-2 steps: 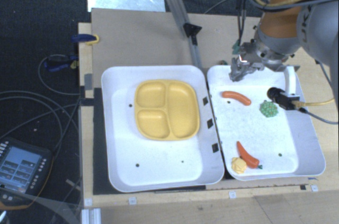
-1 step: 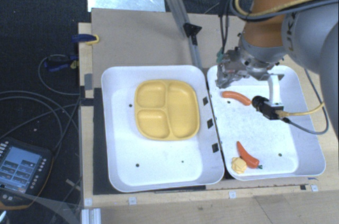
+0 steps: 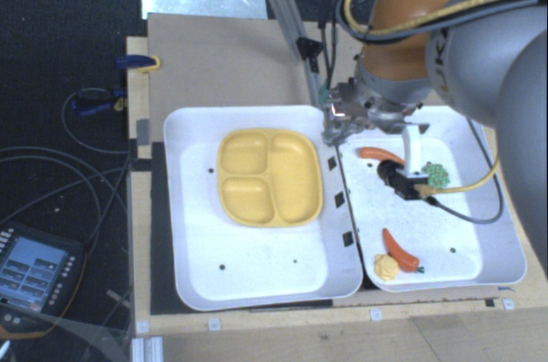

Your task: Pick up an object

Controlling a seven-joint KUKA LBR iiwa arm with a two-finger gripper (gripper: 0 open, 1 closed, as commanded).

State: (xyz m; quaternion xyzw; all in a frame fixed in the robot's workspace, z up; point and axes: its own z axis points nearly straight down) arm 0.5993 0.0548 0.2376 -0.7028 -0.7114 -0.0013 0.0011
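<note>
My gripper (image 3: 336, 129) hangs over the far end of the rim between the two bins, below the orange-banded wrist. In the right bin (image 3: 492, 262), a small orange sausage-like piece (image 3: 379, 153) lies just right of the gripper. A green bunch of grapes (image 3: 437, 174) sits further right. Near the front of that bin a carrot (image 3: 401, 249) lies beside a small yellow piece (image 3: 387, 268). Nothing shows between the gripper's tips.
The left bin (image 3: 197, 266) holds a yellow divided plate (image 3: 268, 177) at its middle. The grey arm covers the far right part of the right bin. Cables and a handheld control pad (image 3: 34, 270) lie on the floor at the left.
</note>
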